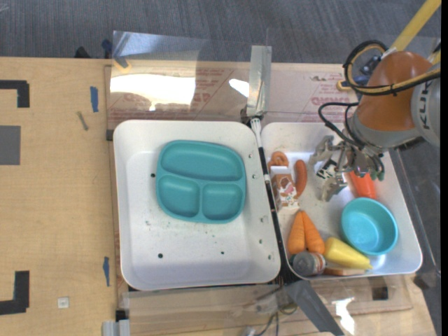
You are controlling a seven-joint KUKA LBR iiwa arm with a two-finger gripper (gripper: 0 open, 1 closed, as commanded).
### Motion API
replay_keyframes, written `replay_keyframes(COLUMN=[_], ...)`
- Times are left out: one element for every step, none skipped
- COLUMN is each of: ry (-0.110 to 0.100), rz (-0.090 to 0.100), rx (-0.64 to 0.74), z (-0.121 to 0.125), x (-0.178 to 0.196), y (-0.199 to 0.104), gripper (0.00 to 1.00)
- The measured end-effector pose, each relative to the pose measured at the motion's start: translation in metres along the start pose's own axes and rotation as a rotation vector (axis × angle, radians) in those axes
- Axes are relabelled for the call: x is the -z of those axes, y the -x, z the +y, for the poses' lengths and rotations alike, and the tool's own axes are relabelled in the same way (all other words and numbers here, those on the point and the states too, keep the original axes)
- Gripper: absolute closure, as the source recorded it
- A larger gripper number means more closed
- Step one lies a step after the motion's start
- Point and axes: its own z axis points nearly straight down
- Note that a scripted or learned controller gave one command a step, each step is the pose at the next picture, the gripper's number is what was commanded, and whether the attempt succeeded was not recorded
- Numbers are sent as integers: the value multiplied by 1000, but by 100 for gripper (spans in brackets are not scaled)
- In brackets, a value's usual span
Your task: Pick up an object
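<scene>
My gripper [334,168] hangs over the back part of the right bin [409,257], under the arm's orange band. An orange-red carrot-like piece [363,185] lies just to its right, partly hidden by the wrist, and I see nothing held. A red sausage [301,175] and a white-and-brown piece [283,190] lie to the gripper's left. Near the bin's front are a blue bowl [369,227], two orange carrots [306,234], a yellow piece [344,253] and a small grey can [306,263].
The left bin [133,257] holds a teal divided plate [201,180]. A ridge [267,194] separates the two bins. Clear plastic sheeting [182,89] and a metal bracket [259,79] stand behind them. Black cables [350,68] loop beside the wrist.
</scene>
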Motion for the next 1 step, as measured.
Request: replay_keyframes(ry=[2], rz=[1], rx=[-78], z=[55], x=[2], y=[-12], gripper=[0])
